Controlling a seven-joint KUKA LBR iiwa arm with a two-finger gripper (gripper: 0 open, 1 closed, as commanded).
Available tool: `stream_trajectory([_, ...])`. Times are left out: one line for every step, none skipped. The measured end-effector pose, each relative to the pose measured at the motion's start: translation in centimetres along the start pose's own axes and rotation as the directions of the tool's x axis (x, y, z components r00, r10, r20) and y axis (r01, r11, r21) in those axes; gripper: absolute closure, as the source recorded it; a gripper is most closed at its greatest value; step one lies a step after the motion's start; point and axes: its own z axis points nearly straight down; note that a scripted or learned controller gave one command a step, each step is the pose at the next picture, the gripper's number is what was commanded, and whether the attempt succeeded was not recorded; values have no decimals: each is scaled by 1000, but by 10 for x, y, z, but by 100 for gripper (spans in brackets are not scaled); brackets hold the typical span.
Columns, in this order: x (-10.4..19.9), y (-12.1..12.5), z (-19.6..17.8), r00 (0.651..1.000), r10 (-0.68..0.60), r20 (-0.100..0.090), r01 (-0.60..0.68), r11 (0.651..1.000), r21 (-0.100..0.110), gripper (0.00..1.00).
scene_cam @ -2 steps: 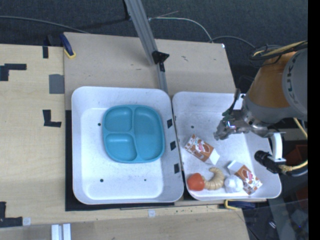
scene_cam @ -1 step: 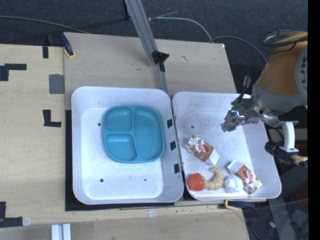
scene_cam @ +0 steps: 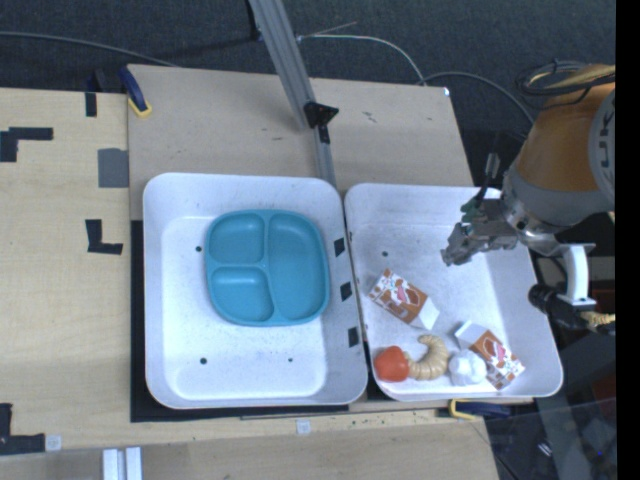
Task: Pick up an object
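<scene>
- Near edge of the right bin (scene_cam: 548, 340): a red tomato-like piece (scene_cam: 392, 364), a tan croissant (scene_cam: 430, 358), a white lump (scene_cam: 464, 370) and a small carton (scene_cam: 496, 358) crowd the front rim, touching or nearly so.
- Second carton (scene_cam: 402, 299): lies alone mid-bin, open floor on all sides.
- Gripper (scene_cam: 462, 249): over the bin's bare far-right area, apart from every object; holds nothing visible, and its opening cannot be judged.
- Left bin (scene_cam: 165, 298): carries a blue divided plate (scene_cam: 267, 267); bare floor along its front.

two white bins (scene_cam: 160, 268), one blue divided plate (scene_cam: 267, 268), two small cartons (scene_cam: 401, 299), one tomato (scene_cam: 392, 364), one croissant (scene_cam: 431, 358)
</scene>
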Motion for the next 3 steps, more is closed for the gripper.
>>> stream_trajectory([49,-2,9,1000,-4,-1,4,1000,0,100])
stream_trajectory([114,-6,7,1000,-8,-3,8,1000,1,100])
stream_trajectory([168,-8,-6,1000,-8,-3,8,1000,-1,100])
